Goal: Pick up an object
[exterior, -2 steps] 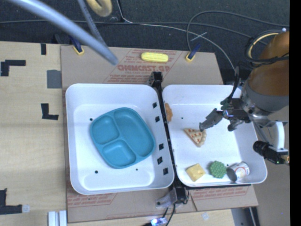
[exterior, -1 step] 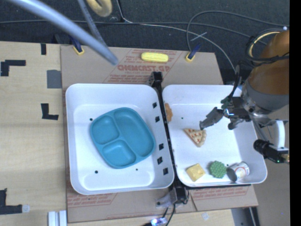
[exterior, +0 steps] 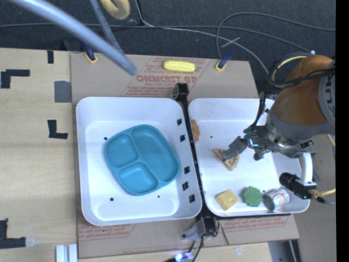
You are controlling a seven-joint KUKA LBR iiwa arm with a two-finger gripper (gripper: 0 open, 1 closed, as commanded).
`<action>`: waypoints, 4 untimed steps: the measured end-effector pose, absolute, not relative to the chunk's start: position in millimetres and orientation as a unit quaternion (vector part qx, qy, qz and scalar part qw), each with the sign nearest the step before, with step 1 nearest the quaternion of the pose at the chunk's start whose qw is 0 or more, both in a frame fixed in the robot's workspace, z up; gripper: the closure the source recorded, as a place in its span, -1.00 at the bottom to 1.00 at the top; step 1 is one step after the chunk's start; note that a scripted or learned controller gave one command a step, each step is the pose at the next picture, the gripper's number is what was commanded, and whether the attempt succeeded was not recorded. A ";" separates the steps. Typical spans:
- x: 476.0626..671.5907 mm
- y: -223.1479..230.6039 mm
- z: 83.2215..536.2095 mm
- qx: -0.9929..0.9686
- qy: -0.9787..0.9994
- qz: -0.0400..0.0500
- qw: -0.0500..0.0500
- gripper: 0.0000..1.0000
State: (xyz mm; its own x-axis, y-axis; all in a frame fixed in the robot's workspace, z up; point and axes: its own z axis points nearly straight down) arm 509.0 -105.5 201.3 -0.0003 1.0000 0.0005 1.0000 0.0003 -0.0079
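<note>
The right bin [exterior: 218, 111] holds a tan, wedge-shaped piece like a pizza slice [exterior: 229, 160], a yellow block [exterior: 226, 199], a green bumpy piece [exterior: 252, 196] and a small tin [exterior: 277, 198] along its near wall. A small orange item [exterior: 194, 130] lies by the divider. My gripper [exterior: 246, 151] hangs low over the middle of this bin, open. Its left finger [exterior: 234, 148] reaches down to the wedge's upper edge. Nothing sits between the fingers.
The left bin [exterior: 87, 119] bears a blue divided plate [exterior: 142, 158]. A yellow corn-like piece [exterior: 179, 66] rests on the cardboard behind the bins. The arm's orange band [exterior: 305, 91] looms over the right bin's far right side, with cables behind it.
</note>
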 end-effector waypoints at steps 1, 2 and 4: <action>502.5 -109.3 139.6 -0.707 -0.707 0.002 0.003 -1.00; 501.6 -108.7 86.4 -0.707 -0.707 0.001 0.001 -1.00; 494.8 -101.0 152.5 -0.707 -0.708 -0.001 0.000 1.00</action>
State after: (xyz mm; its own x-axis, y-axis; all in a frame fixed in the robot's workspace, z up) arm 494.8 -101.0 152.5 -0.0013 1.0000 0.0002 1.0000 0.0013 0.0012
